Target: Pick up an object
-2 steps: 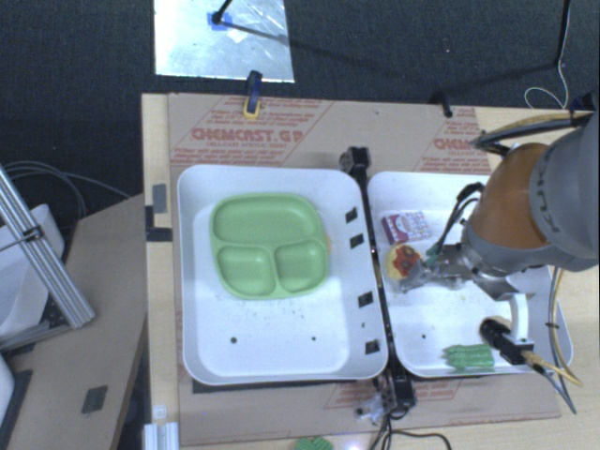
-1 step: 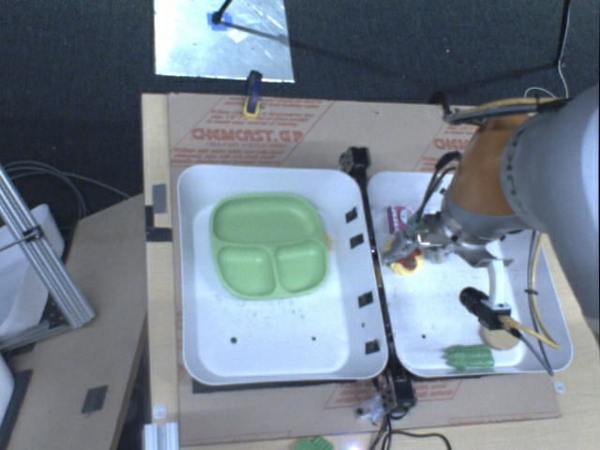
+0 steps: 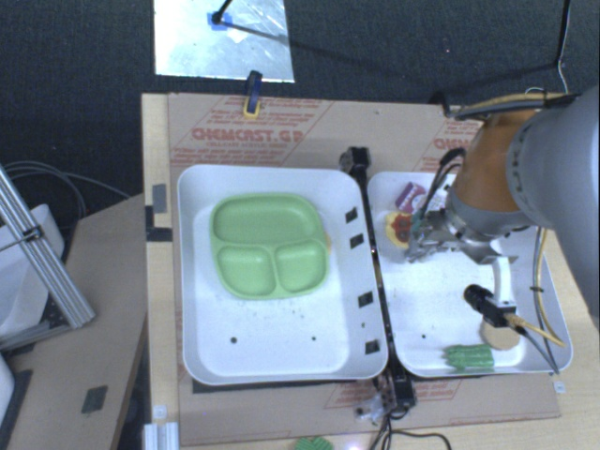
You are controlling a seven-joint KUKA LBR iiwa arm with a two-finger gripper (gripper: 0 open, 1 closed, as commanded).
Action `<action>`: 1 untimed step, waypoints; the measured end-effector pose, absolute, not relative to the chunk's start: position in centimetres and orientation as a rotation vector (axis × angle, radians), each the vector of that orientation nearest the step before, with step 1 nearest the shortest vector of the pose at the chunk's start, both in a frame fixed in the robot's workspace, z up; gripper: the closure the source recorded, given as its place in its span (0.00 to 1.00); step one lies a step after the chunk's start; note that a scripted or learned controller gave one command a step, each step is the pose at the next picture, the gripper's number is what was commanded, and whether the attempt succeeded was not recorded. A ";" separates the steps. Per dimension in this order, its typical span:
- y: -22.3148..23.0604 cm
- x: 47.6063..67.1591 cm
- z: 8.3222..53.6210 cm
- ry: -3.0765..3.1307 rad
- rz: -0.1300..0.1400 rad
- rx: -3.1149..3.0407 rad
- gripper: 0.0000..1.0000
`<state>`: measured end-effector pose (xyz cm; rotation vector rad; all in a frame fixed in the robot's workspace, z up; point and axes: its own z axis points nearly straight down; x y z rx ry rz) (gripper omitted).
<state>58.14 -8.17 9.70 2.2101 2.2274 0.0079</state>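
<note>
The gripper reaches down into the right bin from the right, at the bin's upper left part. Its tips sit just below and beside a red and yellow object. A small purple item lies further back in the same bin. A green ridged object lies near the bin's front edge, and a tan round piece rests just above it to the right. The arm's grey body and orange band hide the bin's right rear part.
The left bin holds a green three-compartment tray. Black clips line the divider between the bins. A black fitting with a yellow cable hangs off the arm over the right bin. A metal frame stands at the left.
</note>
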 end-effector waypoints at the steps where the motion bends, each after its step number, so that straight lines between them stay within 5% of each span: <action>1: -8.2 58.1 9.6 2.228 0.005 2.211 0.00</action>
